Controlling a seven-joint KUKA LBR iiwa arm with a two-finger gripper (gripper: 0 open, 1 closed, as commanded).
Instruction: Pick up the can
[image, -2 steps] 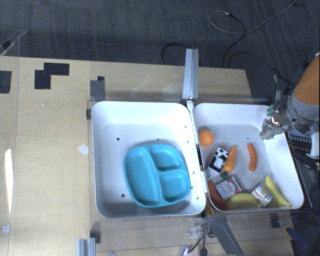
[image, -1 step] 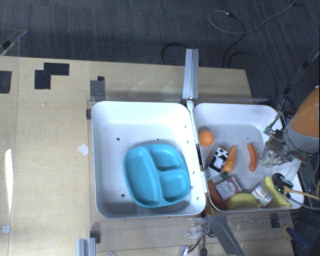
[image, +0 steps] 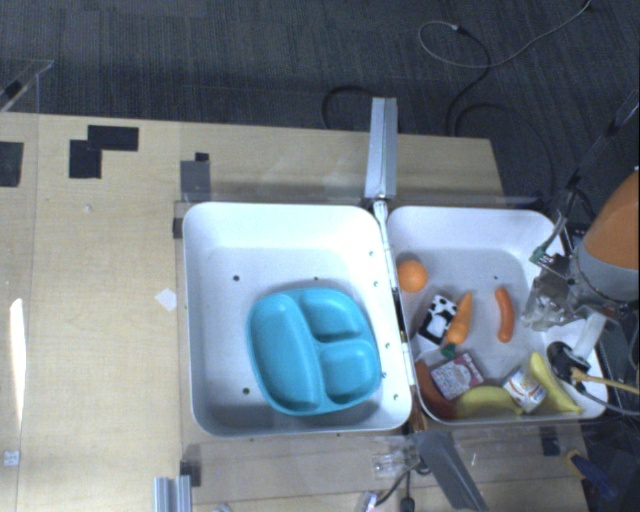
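1. Left bin (image: 205, 300): a shallow white tray holding a blue divided plate (image: 315, 350), which lies toward the bin's 5 o'clock corner.
2. Right bin (image: 470, 228): its contents are crowded into the lower half.
3. Orange (image: 412, 275): a round fruit at the right bin's 9 o'clock side, just beside the wall shared by the two bins.
4. Black-and-white block (image: 435, 318): near the bin's centre, with a carrot (image: 459, 320) leaning against its 3 o'clock side.
5. Sausage (image: 505, 314): a reddish piece, upright in the view, at 3 o'clock from the carrot and apart from it.
6. Can (image: 455, 378): apparently the short object with a red-and-white label near the bin's 6 o'clock edge (the view is too coarse to be sure); a banana (image: 490, 400) lies just beside it at 5 o'clock.
7. Second banana (image: 552, 382): at the bin's 4 o'clock corner, next to a small pale container (image: 525, 390).
8. Gripper (image: 548, 310): over the right bin's 3 o'clock rim, well apart from the can; whether it is open or closed cannot be told here.
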